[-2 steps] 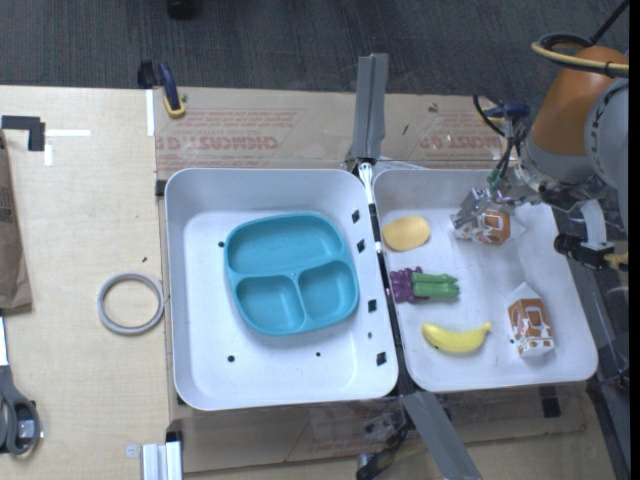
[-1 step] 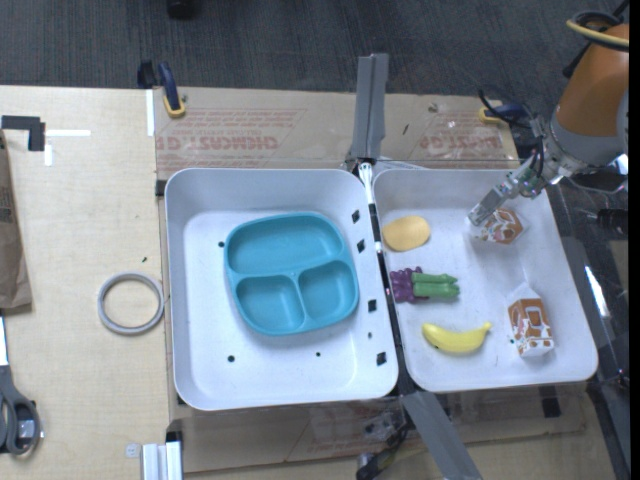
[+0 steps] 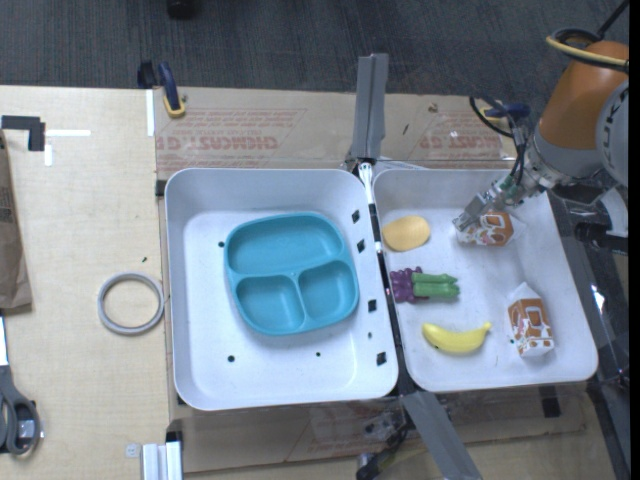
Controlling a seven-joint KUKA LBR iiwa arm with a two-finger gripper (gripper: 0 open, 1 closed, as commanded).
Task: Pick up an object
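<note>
Two white bins side by side on the counter (image 3: 80, 198), over a sheet of cardboard (image 3: 250, 133).

In the left bin (image 3: 200, 353): a blue tray (image 3: 290, 273) with three compartments, lying flat near the middle.

In the right bin (image 3: 565, 268):
- near the far left, a round yellow-orange lump (image 3: 406, 233);
- just nearer than that, a purple and green toy (image 3: 425, 286), lying on its side;
- nearer still, a banana (image 3: 456, 337), curved ends up, close to the near rim;
- to the right of the banana, a small white and orange carton (image 3: 531, 326), tilted;
- at the far side, a second carton (image 3: 495, 230) of the same kind.

Reaching in from the right, over the far right corner of that bin: the arm (image 3: 585, 98), orange band uppermost. At its tip, low in the bin, the end effector (image 3: 478, 216), pressed against or just over the second carton's left side. Spread or pressed together: cannot tell, too small and blurred here. No telling either whether the carton is pinched or merely touched.

On the bare counter to the left, well apart from the bins: a grey ring (image 3: 131, 302), scissors (image 3: 15, 423) at the near edge, a brown bag (image 3: 10, 238) at the left edge. At the far edge of the cardboard, a blue and yellow clamp (image 3: 168, 88).
</note>
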